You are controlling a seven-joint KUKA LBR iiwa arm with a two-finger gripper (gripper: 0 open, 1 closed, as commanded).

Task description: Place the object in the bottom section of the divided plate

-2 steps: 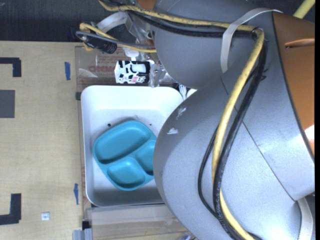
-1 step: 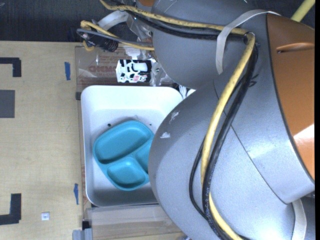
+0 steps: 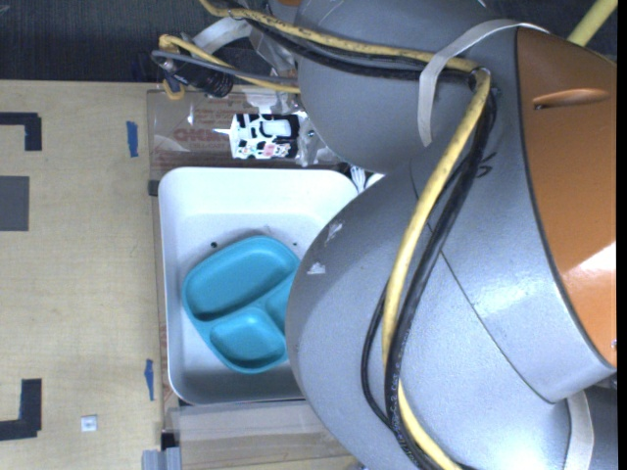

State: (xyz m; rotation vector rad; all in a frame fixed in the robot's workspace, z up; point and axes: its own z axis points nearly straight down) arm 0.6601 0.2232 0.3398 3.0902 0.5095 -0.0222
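So the grey arm [image 3: 441,311] is hogging most of the shot. It comes in from the right and covers the whole right side of the white bin [image 3: 196,204]. There's an orange band [image 3: 578,194] on it near the right edge, a yellow cable [image 3: 421,223] running down along its body, and a pale strap [image 3: 460,52] looped over its upper part. The arm's bulk blocks whatever is under it, so I honestly can't tell if the jaws are spread or pressed together, or whether they're pinching anything.

The blue divided plate [image 3: 240,302] lies tilted in the bin's left half. Its right edge slips under the arm. The bigger section [image 3: 235,277] is toward the top and the smaller bottom section [image 3: 245,343] is near the bin's lower wall. Both look bare as far as they show. I can't tell where the object to be placed is.

The bin rests on a light wooden counter [image 3: 78,262] with black corner marks [image 3: 24,130] and little bits of blue tape [image 3: 132,137]. Just above the bin's top wall there's a black-and-white patterned tag [image 3: 265,137].
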